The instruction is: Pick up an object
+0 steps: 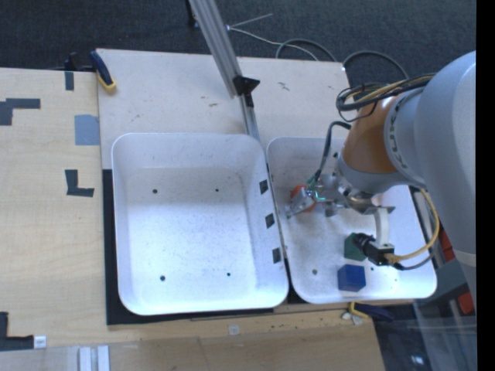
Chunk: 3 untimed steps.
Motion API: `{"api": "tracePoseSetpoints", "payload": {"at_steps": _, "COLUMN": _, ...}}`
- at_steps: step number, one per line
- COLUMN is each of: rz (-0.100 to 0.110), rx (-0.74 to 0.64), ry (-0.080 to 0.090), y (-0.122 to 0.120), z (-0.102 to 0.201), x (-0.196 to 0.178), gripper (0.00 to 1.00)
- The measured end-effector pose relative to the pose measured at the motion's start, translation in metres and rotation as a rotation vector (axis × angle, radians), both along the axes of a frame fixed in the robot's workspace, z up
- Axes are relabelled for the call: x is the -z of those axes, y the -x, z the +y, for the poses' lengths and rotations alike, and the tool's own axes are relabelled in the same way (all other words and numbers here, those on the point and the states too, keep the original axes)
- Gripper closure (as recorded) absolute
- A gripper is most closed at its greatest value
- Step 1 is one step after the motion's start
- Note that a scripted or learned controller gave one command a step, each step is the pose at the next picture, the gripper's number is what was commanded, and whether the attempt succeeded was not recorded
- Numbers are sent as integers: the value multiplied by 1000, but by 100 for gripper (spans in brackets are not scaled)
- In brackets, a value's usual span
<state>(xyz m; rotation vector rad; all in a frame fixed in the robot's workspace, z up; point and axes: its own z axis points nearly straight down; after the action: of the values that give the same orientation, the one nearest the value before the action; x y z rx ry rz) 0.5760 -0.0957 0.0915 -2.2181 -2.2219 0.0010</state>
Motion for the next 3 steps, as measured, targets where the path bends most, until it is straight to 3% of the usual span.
{"api": "tracePoseSetpoints", "payload": {"at_steps": 2, "rz": 0, "rx": 0, "ry": 0, "y": 0, "z": 0, "x": 0, "gripper": 0}}
{"api": "tracePoseSetpoints", "payload": {"at_steps": 3, "rz": 0, "rx": 0, "ry": 0, "y": -6, "z": -14, "x": 0, "gripper": 0}}
